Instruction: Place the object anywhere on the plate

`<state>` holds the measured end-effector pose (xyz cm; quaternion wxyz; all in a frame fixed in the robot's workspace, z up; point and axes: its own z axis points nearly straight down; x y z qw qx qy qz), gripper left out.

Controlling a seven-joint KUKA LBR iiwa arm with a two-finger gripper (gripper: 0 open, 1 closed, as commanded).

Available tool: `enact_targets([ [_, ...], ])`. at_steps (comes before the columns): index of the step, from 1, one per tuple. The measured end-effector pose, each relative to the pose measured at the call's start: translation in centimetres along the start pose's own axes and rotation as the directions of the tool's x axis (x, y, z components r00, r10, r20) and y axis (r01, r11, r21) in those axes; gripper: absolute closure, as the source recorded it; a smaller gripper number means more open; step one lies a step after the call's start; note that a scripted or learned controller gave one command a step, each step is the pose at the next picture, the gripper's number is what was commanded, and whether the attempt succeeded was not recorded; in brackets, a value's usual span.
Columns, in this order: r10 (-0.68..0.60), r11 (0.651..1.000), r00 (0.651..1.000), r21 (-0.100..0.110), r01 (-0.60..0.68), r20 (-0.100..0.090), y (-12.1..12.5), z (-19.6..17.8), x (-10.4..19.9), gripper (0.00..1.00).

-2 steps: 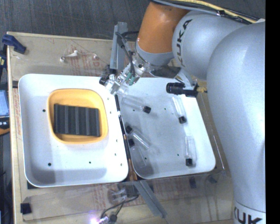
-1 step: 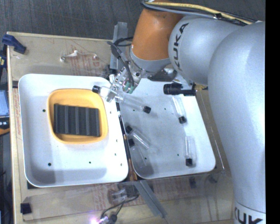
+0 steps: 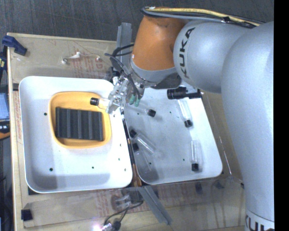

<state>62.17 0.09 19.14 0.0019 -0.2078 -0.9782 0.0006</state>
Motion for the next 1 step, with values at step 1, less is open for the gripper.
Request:
enact_targets([
  [1, 0.0, 1.0, 1.0, 0.0, 0.0, 0.0, 0.02, -0.01, 0.0, 0.0],
])
